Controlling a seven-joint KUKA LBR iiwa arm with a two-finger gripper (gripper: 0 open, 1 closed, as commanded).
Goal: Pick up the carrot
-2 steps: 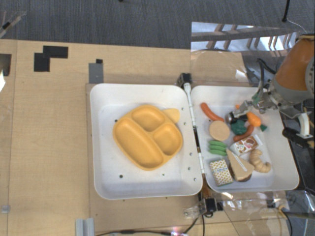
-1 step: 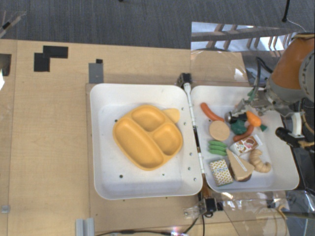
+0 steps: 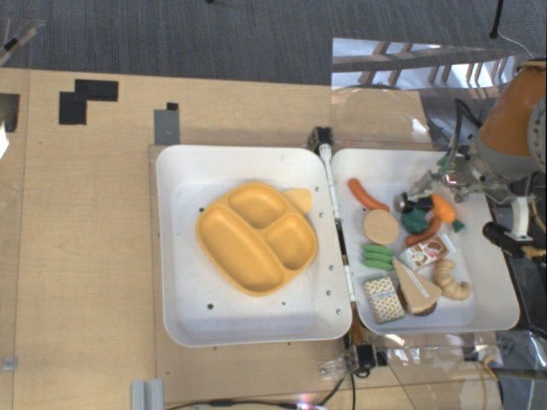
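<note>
Starting at the left, you have a shallow white left bin holding a yellow plastic plate with three compartments, which lies near the bin's middle and plays no part in this job

Moving right, the shallow white right bin is crowded with toy food. Near its left edge lie an orange-red sausage-shaped piece, a tan round disc, a green pea pod and a small patterned box by the front edge. Further right sit a tan wedge, a red-and-white packet and a pale croissant-shaped piece

The carrot is a short bright orange toy with a green tip, lying toward the back right part of this bin. It touches, or nearly touches, a dark green vegetable piece on its left and a reddish piece just in front

The gripper hangs just above and to the left of the carrot, on the grey arm with its orange band at the bin's right edge. You cannot tell how its fingers stand, and nothing shows whether the carrot is held

Your main risk is the crowding: the fingers could close on the dark green piece instead, or nudge the carrot sideways so it slips free. The carrot looks small and smooth, so an off-centre pinch could squeeze it out
</note>
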